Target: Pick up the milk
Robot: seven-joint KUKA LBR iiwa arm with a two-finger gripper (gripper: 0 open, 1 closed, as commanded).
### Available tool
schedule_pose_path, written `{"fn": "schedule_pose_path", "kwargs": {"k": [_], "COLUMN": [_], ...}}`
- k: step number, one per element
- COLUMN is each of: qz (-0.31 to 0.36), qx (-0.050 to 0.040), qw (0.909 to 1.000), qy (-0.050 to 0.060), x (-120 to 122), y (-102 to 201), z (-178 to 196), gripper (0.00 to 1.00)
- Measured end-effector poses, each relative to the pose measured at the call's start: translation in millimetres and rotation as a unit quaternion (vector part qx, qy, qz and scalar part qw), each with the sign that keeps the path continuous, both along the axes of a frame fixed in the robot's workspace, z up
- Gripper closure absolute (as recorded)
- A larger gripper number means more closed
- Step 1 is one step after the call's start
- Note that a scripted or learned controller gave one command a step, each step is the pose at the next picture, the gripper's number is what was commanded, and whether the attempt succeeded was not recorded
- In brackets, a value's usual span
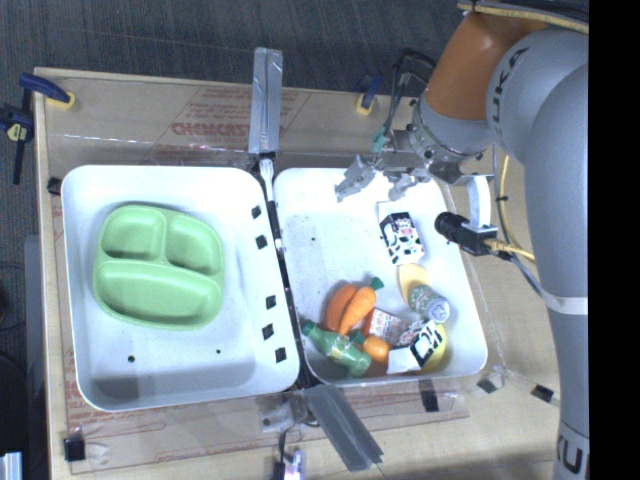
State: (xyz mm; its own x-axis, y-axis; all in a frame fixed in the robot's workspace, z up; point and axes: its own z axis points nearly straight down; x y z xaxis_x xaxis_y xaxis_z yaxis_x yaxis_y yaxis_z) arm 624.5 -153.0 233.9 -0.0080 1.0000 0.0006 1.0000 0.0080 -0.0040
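Trouble could come from the crowding toward the right bin's (pixel 290 268) near edge — orange plastic carrots (pixel 349 306), a green bottle (pixel 338 346) and a yellow banana (pixel 432 340) lie touching, easy to snag. The small white cow-patterned milk carton (pixel 401 238) lies apart near the far right corner. The two-finger gripper (pixel 378 176) hovers just beyond it, fingers spread, holding nothing.

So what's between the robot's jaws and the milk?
Nothing. In the camera view, bare white bin floor separates the gripper from the milk carton.
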Motion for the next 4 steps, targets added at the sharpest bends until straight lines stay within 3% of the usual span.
{"fn": "schedule_pose_path", "kwargs": {"k": [1,2,3,4], "qz": [0.049,0.074,0.108,0.153], "qx": [-0.0006,0.0002,0.0005,0.0009], "qw": [0.9988,0.9973,0.9941,0.9882], "qy": [-0.002,0.0,0.0,0.0], "x": [4.2,-8.3,-7.7,-9.2], "y": [-45.0,-56.0,-54.9,-35.5], "z": [-12.6,-80.5,-131.4,-141.0], "gripper": [0.0,0.0,0.0,0.0]}}
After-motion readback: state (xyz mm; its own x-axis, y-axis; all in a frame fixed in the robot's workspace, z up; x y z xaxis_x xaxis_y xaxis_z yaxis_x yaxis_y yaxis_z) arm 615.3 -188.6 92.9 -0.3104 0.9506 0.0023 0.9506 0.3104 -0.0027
